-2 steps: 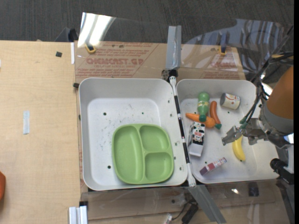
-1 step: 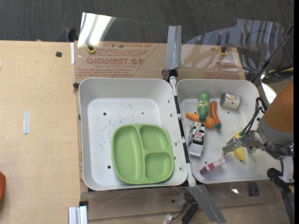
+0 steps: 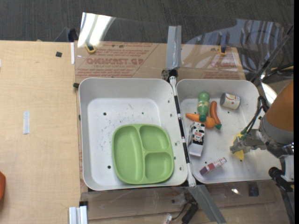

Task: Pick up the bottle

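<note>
Camera view: the bottle (image 3: 203, 104) is seen in the right bin (image 3: 247, 169), upper left part, green, its long axis running roughly twelve to six, touching the carrots (image 3: 211, 118). The gripper (image 3: 239, 146) is placed low at the bin's right side; the bottle lies toward ten o'clock from it, well apart. Finger state cannot be told.

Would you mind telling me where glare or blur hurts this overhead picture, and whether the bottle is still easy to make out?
Camera view: strong glare on the clear panel behind the left bin; fainter reflections behind the right bin; the end effector looks soft and its fingers are hard to read; the green bottle is evenly lit and fairly sharp.
</note>
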Motion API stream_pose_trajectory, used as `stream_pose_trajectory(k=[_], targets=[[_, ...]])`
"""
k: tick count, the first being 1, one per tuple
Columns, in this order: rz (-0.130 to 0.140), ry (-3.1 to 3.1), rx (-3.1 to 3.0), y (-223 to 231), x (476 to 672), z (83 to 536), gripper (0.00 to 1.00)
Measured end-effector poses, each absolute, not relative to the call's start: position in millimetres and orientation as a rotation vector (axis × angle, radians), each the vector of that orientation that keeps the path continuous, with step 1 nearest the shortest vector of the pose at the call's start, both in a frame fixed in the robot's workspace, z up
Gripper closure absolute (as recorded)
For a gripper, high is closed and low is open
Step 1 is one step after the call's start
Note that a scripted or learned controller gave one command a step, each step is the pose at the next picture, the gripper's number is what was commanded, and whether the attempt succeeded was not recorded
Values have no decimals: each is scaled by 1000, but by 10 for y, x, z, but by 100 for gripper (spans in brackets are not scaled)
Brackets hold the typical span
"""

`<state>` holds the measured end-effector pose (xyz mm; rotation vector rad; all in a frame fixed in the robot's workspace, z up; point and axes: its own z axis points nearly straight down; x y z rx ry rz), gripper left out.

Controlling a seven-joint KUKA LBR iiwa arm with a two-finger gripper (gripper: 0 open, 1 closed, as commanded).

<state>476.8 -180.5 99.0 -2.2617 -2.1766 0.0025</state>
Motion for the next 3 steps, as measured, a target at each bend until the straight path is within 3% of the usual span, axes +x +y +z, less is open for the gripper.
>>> stream_pose_trajectory(k=[1,2,3], targets=[[6,-2019,-2406,-770,4949,2683,100],[8,-2129,-2310,39,5907,2857,100],[7,-2147,-2294,451,5202,4393,100]])
